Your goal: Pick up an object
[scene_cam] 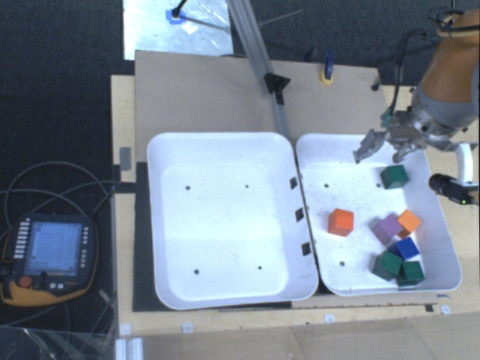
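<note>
My gripper (pixel 384 150) hangs over the far part of the right bin (pixel 330 276), fingers spread open with nothing between them. A green block (pixel 394 176) lies just below and to the right of the fingertips. An orange cube (pixel 340 221) sits alone near the bin's middle. At the near right are a purple block (pixel 387 229), a small orange block (pixel 409 220), a blue block (pixel 406 247) and two dark green blocks (pixel 390 264), bunched together.
The left bin (pixel 161 201) lies beside the right one. A metal pole (pixel 251 28) slants across the back of the bench. A teach pendant (pixel 49 257) with cables rests on the floor at left.
</note>
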You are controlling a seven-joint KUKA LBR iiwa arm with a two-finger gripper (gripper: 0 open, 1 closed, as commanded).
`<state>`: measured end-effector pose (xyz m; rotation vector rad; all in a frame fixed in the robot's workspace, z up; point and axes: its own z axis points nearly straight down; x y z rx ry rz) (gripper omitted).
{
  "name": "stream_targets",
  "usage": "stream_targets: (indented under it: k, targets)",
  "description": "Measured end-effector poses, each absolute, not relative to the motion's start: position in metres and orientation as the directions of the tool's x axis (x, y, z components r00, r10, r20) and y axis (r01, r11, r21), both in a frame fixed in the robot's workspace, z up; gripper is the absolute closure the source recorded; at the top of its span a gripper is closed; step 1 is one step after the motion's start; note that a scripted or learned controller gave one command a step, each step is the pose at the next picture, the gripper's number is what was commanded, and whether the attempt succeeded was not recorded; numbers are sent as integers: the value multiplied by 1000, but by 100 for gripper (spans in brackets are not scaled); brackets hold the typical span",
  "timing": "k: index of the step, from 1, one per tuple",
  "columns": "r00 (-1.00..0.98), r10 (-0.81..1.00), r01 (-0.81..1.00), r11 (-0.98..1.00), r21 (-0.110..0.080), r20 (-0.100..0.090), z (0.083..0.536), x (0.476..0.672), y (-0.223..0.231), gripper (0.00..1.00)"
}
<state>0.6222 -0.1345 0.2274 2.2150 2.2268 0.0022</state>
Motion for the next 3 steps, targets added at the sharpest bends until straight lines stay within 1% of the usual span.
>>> stream_targets:
  k: [1,2,3]
  targets:
    - [-5,1000,1000,5,2,0,227,622,-134,0]
    - [-3,1000,1000,3,-4,0,165,620,-133,0]
    - [-3,1000,1000,3,-3,0,123,619,-133,0]
